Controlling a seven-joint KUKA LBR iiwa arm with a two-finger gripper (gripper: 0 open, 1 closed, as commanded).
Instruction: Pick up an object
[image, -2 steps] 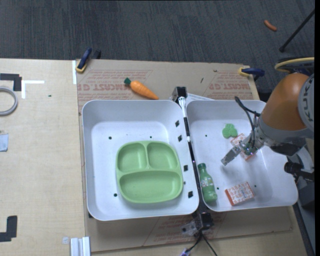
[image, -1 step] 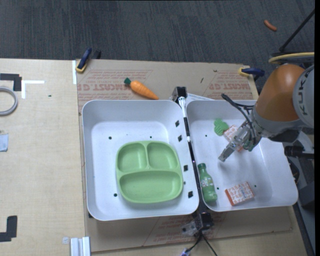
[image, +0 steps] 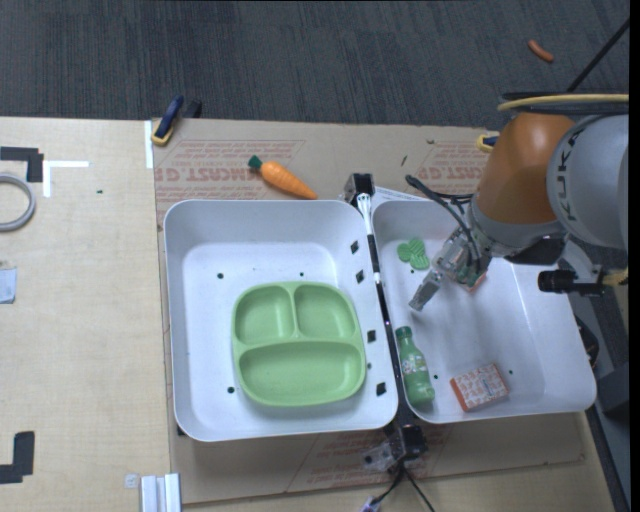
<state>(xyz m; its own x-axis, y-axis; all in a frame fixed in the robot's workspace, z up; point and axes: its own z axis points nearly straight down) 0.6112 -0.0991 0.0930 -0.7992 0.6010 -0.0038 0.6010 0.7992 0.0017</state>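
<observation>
My gripper (image: 436, 285) hangs over the upper middle of the right bin (image: 545, 400), pointing down and to the left, with the grey and orange arm behind it at the right. A small green object (image: 411, 252) lies just up and left of it. A green bottle (image: 412, 366) lies along the bin's left wall, below the gripper. An orange patterned box (image: 480, 386) rests near the bin's front edge. Something small and pinkish (image: 476, 281) shows at the gripper's right side; I cannot make out what it is.
The left bin (image: 190, 300) holds a green divided plate (image: 298, 343). An orange toy carrot (image: 284, 178) lies on the cardboard behind the bins. Clips (image: 360, 186) join the bins at the back, and cables (image: 395, 465) sit at the front.
</observation>
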